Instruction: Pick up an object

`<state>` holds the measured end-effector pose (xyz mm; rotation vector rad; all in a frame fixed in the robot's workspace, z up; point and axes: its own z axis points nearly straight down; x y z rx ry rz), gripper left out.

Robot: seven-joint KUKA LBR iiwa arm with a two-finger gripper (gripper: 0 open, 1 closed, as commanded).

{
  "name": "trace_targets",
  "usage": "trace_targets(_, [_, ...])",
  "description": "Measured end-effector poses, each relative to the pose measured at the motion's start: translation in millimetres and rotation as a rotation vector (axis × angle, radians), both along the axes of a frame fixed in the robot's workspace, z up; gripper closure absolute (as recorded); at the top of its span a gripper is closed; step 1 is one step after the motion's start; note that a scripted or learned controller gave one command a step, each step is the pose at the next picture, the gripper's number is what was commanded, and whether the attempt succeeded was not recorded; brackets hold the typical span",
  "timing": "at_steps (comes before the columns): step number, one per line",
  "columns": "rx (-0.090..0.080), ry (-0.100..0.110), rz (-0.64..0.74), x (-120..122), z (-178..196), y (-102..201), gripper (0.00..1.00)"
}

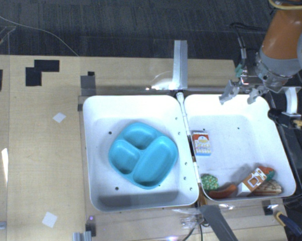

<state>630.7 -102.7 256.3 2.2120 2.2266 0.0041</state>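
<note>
The right bin (240, 124) holds several small items. A small red and white box (201, 143) lies by its left wall. Along its front edge lie a green ball-like item (209, 181), a red-brown item (224, 190) and an orange and white packet (259, 180) on a tan piece. My gripper (240, 92) hangs over the far edge of the right bin, fingers spread and open, nothing between them. It is well away from all the items.
A blue three-compartment dish (143, 155) fills the middle of the left bin (99, 119). A metal post (180, 64) stands behind the divider between the bins. Cables run along the right side of the bench.
</note>
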Motion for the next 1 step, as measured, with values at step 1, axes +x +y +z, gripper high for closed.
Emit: trace_targets(1, [0.001,0.002,-0.062,-76.5,-64.0,18.2,0.0])
